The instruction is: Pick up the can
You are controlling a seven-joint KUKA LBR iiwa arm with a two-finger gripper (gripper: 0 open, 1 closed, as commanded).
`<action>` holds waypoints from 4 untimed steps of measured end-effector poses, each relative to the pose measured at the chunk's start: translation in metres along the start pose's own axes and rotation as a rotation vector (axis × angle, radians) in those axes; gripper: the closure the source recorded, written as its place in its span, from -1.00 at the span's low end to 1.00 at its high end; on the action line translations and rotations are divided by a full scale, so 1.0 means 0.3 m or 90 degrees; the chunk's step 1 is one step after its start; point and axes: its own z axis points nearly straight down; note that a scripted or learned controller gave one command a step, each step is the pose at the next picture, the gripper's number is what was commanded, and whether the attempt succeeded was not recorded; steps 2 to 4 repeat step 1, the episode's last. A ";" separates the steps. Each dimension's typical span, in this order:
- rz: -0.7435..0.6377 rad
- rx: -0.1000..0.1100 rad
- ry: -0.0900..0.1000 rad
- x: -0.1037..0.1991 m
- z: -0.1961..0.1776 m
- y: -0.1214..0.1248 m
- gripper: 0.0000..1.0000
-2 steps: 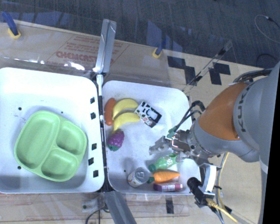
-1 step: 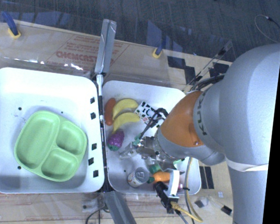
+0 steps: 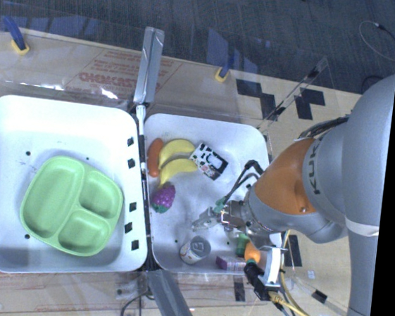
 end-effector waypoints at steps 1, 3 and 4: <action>-0.157 0.002 0.000 0.199 0.005 -0.033 -1.00; -0.157 0.002 0.000 0.199 0.005 -0.033 -1.00; -0.157 0.002 0.000 0.199 0.005 -0.033 -1.00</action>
